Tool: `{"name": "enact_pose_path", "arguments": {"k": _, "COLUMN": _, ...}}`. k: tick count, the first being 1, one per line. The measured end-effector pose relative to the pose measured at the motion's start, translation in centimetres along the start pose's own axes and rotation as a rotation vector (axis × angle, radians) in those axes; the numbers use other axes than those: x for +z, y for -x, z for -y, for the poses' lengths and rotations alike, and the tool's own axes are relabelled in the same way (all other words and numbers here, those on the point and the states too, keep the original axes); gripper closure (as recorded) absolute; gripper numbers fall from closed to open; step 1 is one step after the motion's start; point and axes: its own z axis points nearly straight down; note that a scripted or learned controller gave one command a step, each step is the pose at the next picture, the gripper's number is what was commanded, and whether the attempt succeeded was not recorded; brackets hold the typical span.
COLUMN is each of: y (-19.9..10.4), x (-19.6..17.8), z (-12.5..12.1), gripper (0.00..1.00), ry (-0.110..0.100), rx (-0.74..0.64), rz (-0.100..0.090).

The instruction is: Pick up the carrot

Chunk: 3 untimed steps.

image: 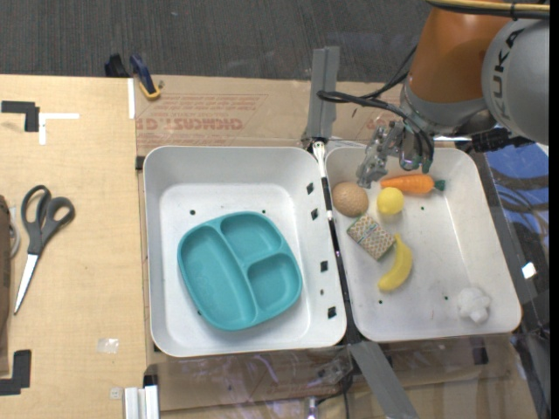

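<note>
the carrot (408,183) lies on its side in the far part of the right bin (489,260), its green end pointing right. the gripper (395,154) hangs at the carrot's left end, just above it, under the orange wrist band (450,46); nothing sits between the fingers, and whether they are spread or pressed together cannot be told from this angle. a yellow lemon (390,200) sits just near of the carrot, almost touching it, with a brown potato (350,199) to its left, a patterned sponge block (370,236) nearer, and a banana (396,267) nearer again. risk: the gripper stands over the carrot's tip, not its middle, so a descent here may pinch only the tapered end and let it slip or pivot out. risk: a finger may strike the lemon and roll it against the carrot. the teal divided plate (240,270) in the left bin (166,260) is well apart.
</note>
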Motion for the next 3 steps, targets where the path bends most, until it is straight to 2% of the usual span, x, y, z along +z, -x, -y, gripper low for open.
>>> {"name": "enact_pose_path", "arguments": {"k": 1, "y": -0.7, "x": -1.4, "z": -5.2, "gripper": 1.00, "ry": 0.000, "rx": -0.030, "rz": 0.001}}
{"name": "enact_pose_path", "arguments": {"k": 2, "y": -5.9, "x": 0.3, "z": -16.2, "gripper": 1.00, "ry": 0.001, "rx": -0.086, "rz": -0.003}}
{"name": "enact_pose_path", "arguments": {"k": 3, "y": -5.9, "x": -2.3, "z": -19.4, "gripper": 1.00, "ry": 0.001, "rx": 0.109, "rz": 0.001}}
